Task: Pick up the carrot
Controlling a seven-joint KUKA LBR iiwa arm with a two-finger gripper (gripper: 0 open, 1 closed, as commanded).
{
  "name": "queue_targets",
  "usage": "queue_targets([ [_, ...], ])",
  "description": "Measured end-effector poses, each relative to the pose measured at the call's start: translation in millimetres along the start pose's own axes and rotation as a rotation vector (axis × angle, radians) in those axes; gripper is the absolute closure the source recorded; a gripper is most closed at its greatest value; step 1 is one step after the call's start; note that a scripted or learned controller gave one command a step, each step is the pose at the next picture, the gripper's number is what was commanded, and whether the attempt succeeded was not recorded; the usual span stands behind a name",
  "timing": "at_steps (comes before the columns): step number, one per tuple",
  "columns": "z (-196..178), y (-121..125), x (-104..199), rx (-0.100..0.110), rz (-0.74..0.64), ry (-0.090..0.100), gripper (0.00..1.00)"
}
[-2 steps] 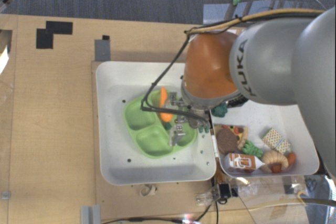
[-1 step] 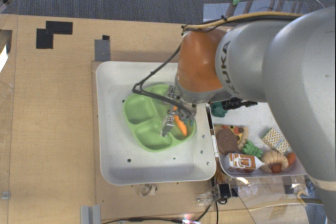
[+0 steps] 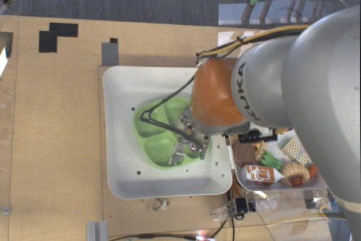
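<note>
We see the claw (image 3: 186, 147) low over a green sectioned plate (image 3: 155, 138) in the left bin (image 3: 121, 132), its metal fingers close to the plate's right part. We cannot tell how far apart they stand, nor whether anything lies between them.

We count one plate in that bin. The grey arm (image 3: 293, 82) with its orange band (image 3: 217, 93) covers much of the right bin (image 3: 243, 179). There we count about five small items: a brown block, a green piece, a checkered piece, a printed packet and an orange-and-tan item (image 3: 299, 173) at the lower right, possibly the carrot, well apart from the claw.
</note>
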State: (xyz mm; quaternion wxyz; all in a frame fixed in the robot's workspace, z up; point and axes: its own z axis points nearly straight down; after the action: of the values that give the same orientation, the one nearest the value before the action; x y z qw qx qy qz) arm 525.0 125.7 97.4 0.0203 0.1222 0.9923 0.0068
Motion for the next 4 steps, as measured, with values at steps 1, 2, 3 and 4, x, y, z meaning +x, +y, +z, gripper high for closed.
queue_targets([
  [1,-103,37,-51,0.007,-0.055,0.019,0.00],
  [2,-14,14,-74,-0.001,0.116,0.012,0.00],
  [3,5,13,-38,0.001,-0.082,0.016,0.00],
  [4,0,2,6,0.003,0.158,0.006,0.00],
])
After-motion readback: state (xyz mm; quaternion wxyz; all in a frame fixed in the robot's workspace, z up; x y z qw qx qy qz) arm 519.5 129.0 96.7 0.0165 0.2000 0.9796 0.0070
